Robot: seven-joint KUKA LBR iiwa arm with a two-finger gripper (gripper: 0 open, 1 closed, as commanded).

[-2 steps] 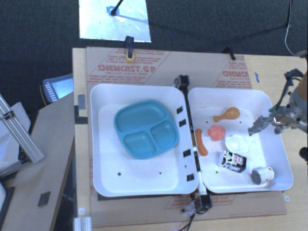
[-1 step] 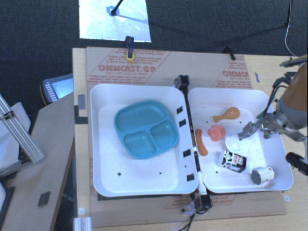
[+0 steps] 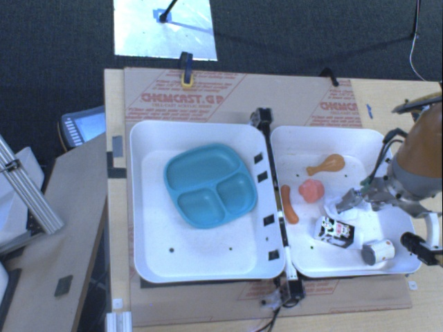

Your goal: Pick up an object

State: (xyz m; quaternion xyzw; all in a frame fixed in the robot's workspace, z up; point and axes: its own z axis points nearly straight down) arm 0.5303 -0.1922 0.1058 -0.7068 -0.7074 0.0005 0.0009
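Objects for picking lie in the right bin, one of two shallow white bins set side by side on the surface. Near its far side rests a tan drumstick-shaped toy, with a pink ball-like item just in front of it. An orange carrot-shaped piece lies along the bin's left wall, close to the divider between the bins. Toward the near side sits a small black-and-white carton, tilted, and to its right a grey cylinder with a white end lies on its side near the near right corner. A small white item lies between the pink ball and the carton.

The left bin holds a blue sectioned plate, lying flat and turned at an angle, with three compartments facing up.

The tool reaches in from the right over the right bin, low above the floor, its tip at or just beside the small white item. Whether it touches that item cannot be told, and whether it stands apart or together cannot be told either; nothing is plainly seen held in it. The arm's orange band sits above the wrist at the bin's right edge.
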